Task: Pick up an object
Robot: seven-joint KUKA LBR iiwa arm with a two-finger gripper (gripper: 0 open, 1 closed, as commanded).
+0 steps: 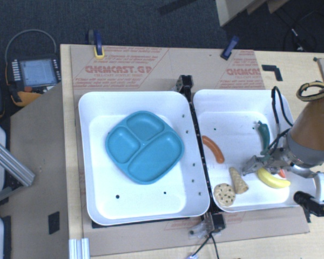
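Camera view, looking down at a slant on the counter (151,63): the grey arm (313,134) reaches into the right bin (232,99), its gripper (270,165) low over the banana (274,179), and whether the jaws are open or closed cannot be told. That yellow banana lies on the bin floor with its long axis running from upper left to lower right, one end under the gripper. Left of the banana sit a tan cone-shaped piece (238,180) and a speckled cookie (224,194). An orange sausage (213,149) lies up and left of the banana, slanting down to the right. A green-handled tool (264,134) rests above the banana. Well left of the banana, a blue divided plate (144,146) lies in the left bin (92,161).
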